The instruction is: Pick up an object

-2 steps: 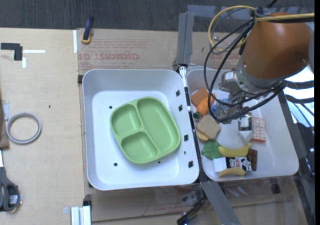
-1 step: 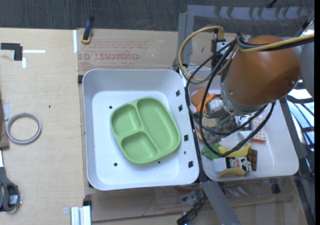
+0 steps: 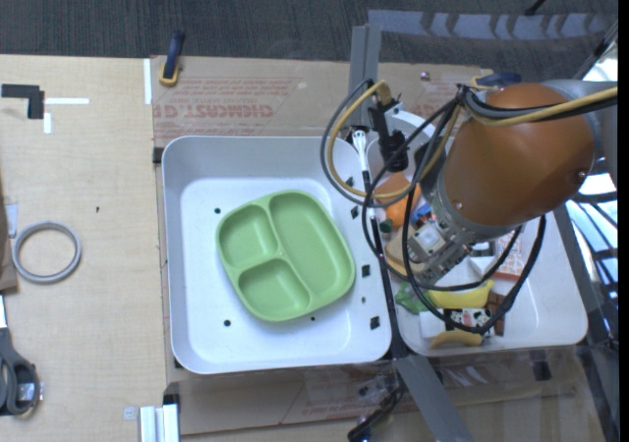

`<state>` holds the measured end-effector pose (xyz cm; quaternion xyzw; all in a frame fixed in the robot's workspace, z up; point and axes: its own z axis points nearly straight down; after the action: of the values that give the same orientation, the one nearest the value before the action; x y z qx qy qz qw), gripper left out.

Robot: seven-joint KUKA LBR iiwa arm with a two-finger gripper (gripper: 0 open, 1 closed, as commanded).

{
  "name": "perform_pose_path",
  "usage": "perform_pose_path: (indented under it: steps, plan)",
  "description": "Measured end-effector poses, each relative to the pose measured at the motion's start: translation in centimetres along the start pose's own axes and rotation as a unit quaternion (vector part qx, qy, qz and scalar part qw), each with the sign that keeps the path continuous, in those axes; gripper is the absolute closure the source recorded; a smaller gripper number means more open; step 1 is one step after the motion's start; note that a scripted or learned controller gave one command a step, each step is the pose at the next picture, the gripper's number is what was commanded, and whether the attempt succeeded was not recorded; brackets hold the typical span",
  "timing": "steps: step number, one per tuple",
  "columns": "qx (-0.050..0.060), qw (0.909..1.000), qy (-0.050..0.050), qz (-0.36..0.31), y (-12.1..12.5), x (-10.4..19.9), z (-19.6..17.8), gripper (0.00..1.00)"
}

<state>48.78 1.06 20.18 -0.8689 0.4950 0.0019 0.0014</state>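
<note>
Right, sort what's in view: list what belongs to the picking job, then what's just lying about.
Job:
green divided plate in the left bin
yellow banana-like items, partly hidden under the arm, in the right bin

Lying about:
grey tape ring
scissors
blue-handled tool

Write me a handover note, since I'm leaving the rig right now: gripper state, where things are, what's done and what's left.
Gripper: hidden under the arm, which hangs over the right bin; whether it holds anything cannot be told.
Things: green divided plate lies alone in the left bin. The right bin holds a clutter, among it a yellow banana-like piece and something orange, mostly covered by the arm.
Done: no pick confirmed.
Left: grasp and lift one object.
</note>
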Motion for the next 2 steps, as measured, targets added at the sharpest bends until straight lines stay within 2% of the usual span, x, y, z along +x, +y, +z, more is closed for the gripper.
perform_pose_path:
  steps: [1, 2]
  plan:
    - [0.0, 0.9793, -0.001, -0.202, -1.3, 3.4, -4.3, 1.0]
    - [-0.001, 0.9207, -0.001, -0.39, 0.1, 2.2, -1.0, 1.0]
